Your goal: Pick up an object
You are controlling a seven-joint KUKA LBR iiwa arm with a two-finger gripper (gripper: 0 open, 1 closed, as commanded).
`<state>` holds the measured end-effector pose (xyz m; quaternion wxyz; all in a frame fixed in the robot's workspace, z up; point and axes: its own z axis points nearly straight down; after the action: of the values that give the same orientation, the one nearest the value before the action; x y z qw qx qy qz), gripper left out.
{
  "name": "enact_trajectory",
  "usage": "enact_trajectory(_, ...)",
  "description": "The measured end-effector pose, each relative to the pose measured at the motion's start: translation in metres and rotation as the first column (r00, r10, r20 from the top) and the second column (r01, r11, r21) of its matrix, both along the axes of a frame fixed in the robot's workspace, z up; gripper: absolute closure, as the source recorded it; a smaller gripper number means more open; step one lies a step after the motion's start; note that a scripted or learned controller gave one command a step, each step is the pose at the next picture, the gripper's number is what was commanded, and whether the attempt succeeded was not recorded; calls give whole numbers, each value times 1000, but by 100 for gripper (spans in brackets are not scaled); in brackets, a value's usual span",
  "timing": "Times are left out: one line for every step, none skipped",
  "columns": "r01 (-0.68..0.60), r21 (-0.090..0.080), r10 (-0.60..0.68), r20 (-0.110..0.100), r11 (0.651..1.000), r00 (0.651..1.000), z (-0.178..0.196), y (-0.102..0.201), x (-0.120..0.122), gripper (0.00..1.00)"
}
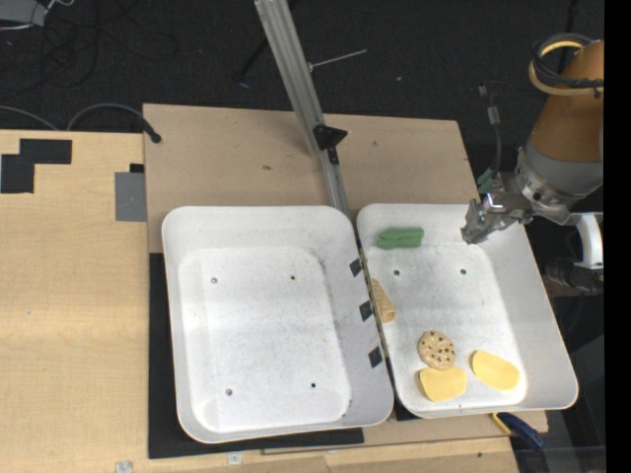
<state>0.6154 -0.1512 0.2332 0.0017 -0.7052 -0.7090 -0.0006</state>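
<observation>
In the right bin lie several small objects. A green flat piece rests near the bin's far-left corner. A round speckled cookie sits near the front, with two yellow pieces beside it. A tan piece leans against the bin's left wall. My gripper hangs over the far right part of this bin, to the right of the green piece and apart from it. Nothing shows between its fingers.
The left bin stands beside the right one, joined by black clips. A slanted aluminium rail rises behind the bins. Brown board and a wooden bench surround them.
</observation>
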Motion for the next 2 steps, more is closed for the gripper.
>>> enact_trajectory(1, 0, -1, -3, 1000, 1000, -10, 56, -6, 100)
enact_trajectory(1, 0, -1, -3, 1000, 1000, -20, 110, -5, 100)
